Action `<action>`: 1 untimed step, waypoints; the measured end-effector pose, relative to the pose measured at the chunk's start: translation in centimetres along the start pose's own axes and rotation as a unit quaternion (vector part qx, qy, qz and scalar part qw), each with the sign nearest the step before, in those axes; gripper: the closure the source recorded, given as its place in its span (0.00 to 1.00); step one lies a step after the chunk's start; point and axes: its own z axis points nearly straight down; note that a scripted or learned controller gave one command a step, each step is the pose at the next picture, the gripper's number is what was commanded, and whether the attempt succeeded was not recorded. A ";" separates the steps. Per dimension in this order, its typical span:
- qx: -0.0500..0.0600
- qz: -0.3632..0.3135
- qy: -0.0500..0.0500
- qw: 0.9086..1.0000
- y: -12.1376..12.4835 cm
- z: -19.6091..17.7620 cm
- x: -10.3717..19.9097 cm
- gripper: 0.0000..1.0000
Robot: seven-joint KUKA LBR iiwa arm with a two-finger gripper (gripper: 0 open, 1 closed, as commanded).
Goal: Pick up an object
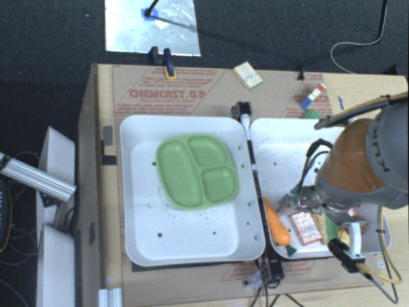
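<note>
Since the arm's wrist hangs low over the right bin point(281, 136) where the carrot point(277, 223), a red-patterned packet point(305, 228) and other small items crowd its near corner, the gripper point(305, 200) looks placed for a grab, jaw state untellable; the green divided plate point(197, 171) sits alone in the left bin point(144, 235).
</note>
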 end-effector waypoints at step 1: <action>0.002 -0.002 0.004 1.000 0.0 -0.9 0.3 1.00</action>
